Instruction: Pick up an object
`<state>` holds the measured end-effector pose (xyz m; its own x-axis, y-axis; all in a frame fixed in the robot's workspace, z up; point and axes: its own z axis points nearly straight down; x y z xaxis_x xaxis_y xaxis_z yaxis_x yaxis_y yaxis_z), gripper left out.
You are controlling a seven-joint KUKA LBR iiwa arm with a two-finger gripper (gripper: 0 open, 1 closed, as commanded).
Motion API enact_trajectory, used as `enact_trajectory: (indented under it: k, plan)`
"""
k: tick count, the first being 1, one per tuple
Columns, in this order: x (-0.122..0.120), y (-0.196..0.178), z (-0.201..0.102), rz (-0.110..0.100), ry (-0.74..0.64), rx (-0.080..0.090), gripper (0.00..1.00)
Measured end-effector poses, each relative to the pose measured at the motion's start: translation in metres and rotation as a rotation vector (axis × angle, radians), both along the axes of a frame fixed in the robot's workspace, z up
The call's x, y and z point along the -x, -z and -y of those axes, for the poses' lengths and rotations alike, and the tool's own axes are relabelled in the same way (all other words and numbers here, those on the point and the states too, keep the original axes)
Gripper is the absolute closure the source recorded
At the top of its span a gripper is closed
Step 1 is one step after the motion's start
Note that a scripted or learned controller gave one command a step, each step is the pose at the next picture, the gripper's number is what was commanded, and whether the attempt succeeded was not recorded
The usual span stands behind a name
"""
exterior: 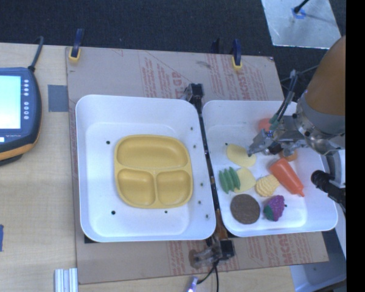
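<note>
Two bins sit side by side on the table, touching along their inner edges. The left bin [94, 163] holds a divided tray [153, 170] at its middle. The right bin [319, 221] holds the small things: a round disc [246, 208] and a grape bunch [274, 207] side by side near the front edge, a carrot [287, 175] behind the grapes, a ridged pod [229, 179] by the inner edge, and the claw [260, 146] above them. A handheld console [9, 112] lies at the table's left edge.

Pale wood surface [30, 212] carries brown cardboard sheet [170, 75], held at far edge by two clamps [76, 48]. Two white bins on cardboard, touching: left bin [94, 163], right bin [319, 221]. Handheld control pendant [9, 114] rests on surface at left edge. Blue mark [0, 236] near front-left.
</note>
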<state>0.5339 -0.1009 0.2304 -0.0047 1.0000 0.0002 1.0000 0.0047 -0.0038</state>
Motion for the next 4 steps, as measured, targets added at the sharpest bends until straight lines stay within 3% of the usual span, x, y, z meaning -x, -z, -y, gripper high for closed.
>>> enact_trajectory:
  k: [1,2,3,4]
  plan:
    - [-0.040,0.070,0.056,-0.001,0.001,0.002,0.00]
    - [-0.091,0.139,0.072,0.000,-0.002,0.001,0.00]
    - [-0.123,0.138,0.080,0.002,-0.001,0.000,0.00]
    - [-0.051,0.139,0.052,-0.001,0.001,0.001,0.00]
